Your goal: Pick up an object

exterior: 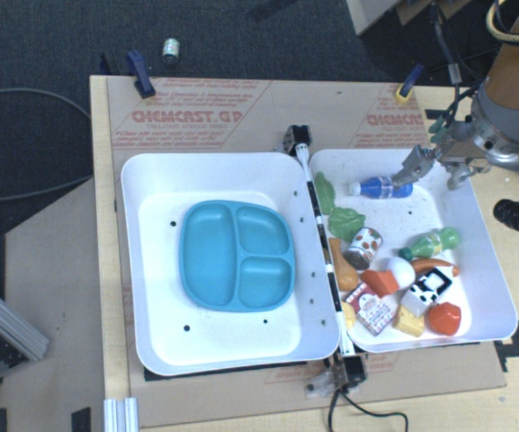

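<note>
Gripper (409, 171) at small blue bottle (378, 187), white-capped

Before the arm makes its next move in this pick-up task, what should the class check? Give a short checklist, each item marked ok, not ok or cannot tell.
1. Gripper is over the right bin: ok.
2. Gripper is close to a target: ok, it sits beside the blue bottle.
3. Bottle is between the fingers: cannot tell.
4. Bottle lies apart from the toy pile: ok.
5. Left bin holds the blue divided plate, away from the arm: ok.
</note>
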Motion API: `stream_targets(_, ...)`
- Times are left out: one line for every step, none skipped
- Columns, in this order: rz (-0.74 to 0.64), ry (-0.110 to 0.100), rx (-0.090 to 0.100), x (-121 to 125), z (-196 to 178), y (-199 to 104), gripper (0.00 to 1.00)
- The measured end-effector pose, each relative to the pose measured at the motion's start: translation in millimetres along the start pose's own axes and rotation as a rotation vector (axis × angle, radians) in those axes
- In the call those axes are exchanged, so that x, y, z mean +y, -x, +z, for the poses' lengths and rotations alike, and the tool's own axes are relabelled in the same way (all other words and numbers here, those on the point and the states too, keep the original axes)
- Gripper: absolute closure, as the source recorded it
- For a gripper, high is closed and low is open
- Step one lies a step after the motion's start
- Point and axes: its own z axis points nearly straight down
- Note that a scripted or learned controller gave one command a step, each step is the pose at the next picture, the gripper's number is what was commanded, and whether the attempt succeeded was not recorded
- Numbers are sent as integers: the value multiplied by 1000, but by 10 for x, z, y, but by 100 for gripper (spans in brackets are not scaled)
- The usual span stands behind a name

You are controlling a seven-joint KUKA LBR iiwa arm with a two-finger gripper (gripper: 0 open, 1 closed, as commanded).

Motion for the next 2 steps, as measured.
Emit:
stream_targets(1,-1,0,-287,1260,-214,0)
stream_targets(1,-2,1,-154,1756,-291,0)
